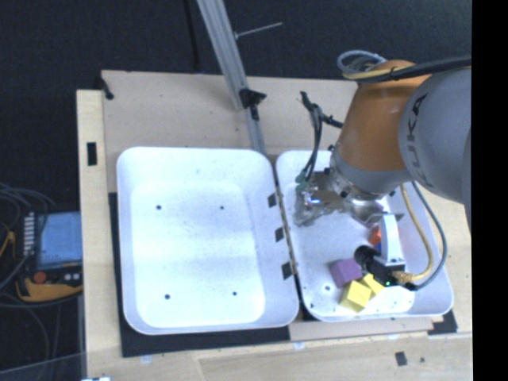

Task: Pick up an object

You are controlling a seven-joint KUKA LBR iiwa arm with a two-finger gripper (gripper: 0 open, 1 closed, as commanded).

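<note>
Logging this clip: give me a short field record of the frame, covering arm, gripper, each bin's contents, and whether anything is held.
arm: grey with orange band, over the right bin
gripper: low near the right bin's upper left part
finger state: cannot tell
held object: none seen between the fingers
right bin contents: purple block, yellow block, other small items beside them
left bin: white, no objects seen in it

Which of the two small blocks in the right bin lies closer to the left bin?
The purple block; the yellow block lies beside it, farther from the left bin.
</note>
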